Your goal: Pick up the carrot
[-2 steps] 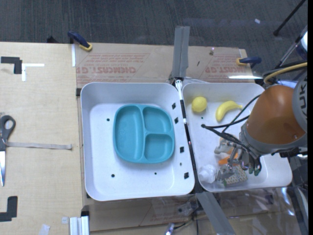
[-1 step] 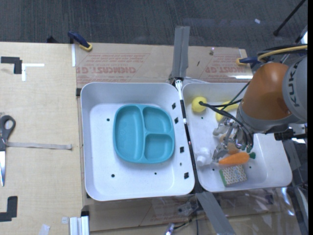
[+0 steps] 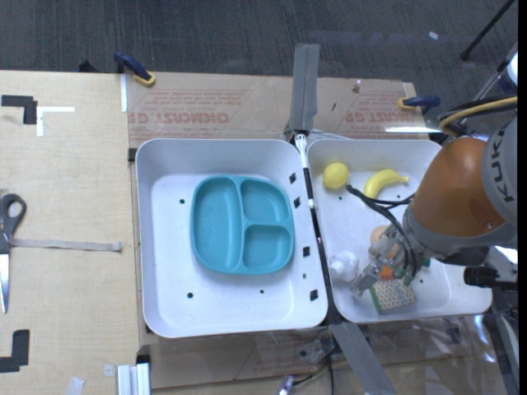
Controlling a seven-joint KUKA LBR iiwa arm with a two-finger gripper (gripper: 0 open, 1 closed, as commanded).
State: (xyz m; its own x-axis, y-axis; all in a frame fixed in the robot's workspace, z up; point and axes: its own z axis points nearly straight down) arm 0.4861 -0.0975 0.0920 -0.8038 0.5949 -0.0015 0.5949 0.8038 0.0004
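In the right bin (image 3: pixel 428 303), a small pale orange piece that looks like the carrot (image 3: pixel 378 236) peeks out at the wrist's left edge, mostly hidden by the arm. My gripper (image 3: pixel 368 281) reaches down into the front of this bin, just below the carrot and right of a white crumpled object (image 3: pixel 343 263). The wrist blocks what lies between the tips.
A yellow lemon (image 3: pixel 334 175) and a banana (image 3: pixel 384 183) lie at the back of the right bin. A green-speckled sponge-like block (image 3: pixel 394 297) sits beside the gripper. The left bin (image 3: pixel 165 303) holds a teal divided plate (image 3: pixel 206 245). Scissors (image 3: pixel 10 220) lie on the bench at far left.
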